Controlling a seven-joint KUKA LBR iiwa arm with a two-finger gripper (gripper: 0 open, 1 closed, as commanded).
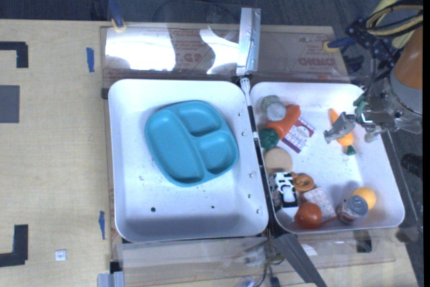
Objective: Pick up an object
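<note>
The gripper (342,129) hangs over the right bin (393,175), near its right wall, and whether it grips anything I cannot tell. An orange carrot toy (341,130) lies right at its tip, long axis running from upper left to lower right, green end lowest. The next move probably needs only a short drop, not a sideways reach toward the cluttered left side.

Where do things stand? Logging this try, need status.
Gripper low over right bin, at small orange toy; hold unconfirmed. Other toys clustered along bin's left side. Blue tray in left bin.
</note>
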